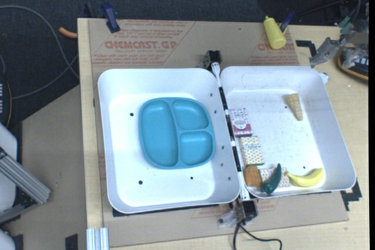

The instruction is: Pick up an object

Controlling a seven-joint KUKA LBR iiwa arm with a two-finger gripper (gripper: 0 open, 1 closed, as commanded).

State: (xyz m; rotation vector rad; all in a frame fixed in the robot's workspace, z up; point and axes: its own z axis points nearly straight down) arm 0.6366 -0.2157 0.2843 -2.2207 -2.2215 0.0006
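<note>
The right bin [328,126] holds several small items. A tan cone [295,106] lies near its far right. A pink and white packet [239,121] and a checkered packet [252,149] lie along its left wall. At the near edge sit a brown piece [252,175], a teal toy [272,180] and a yellow banana [305,177]. My gripper [326,51] shows as grey metal at the right, beyond the bin's far right corner, well away from every item. Nothing hangs from it that I can see.
The left bin [117,173] holds a blue divided plate [176,132]. A yellow bottle [273,33] and a blue clamp [109,16] stand on the brown board behind the bins. A black hinge [214,59] sits between the bins at the back.
</note>
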